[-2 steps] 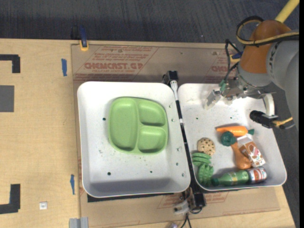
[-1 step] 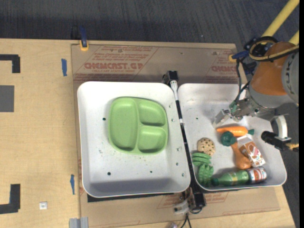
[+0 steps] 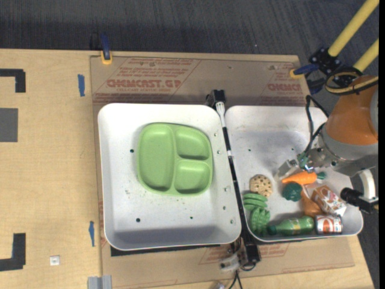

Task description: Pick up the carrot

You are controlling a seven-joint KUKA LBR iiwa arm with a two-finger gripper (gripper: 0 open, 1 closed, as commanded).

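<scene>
I count two bins (image 3: 120,161); the right one holds one carrot (image 3: 299,177), one cookie (image 3: 261,185), one bottle (image 3: 292,225). My gripper (image 3: 305,163) touches the carrot; finger spread indiscernible.

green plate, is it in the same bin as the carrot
No, the green plate lies in the left bin, while the carrot lies in the right bin among other toys.

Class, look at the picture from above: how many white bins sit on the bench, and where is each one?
2. The left bin holds a green divided plate. The right bin holds the toy food, including the carrot. None seem hidden.
</scene>
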